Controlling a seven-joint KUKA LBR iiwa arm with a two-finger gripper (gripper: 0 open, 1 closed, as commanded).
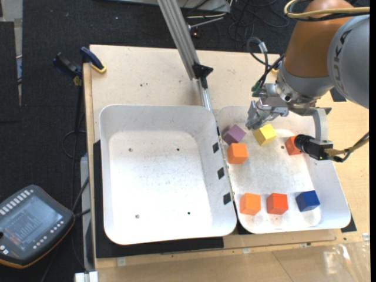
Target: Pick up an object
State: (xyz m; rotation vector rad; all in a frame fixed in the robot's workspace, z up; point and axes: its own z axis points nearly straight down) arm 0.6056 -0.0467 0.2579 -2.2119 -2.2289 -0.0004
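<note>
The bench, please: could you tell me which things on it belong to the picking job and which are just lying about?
Job: hand; yellow block; purple block; orange blocks; red blocks; blue block; right bin.

Lying about: left bin; clamp; pendant.

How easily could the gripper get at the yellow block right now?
Probably easily: the gripper hangs just beside the yellow block, whose top is uncovered, and the purple block sits apart from it, leaving room on that side.
</note>
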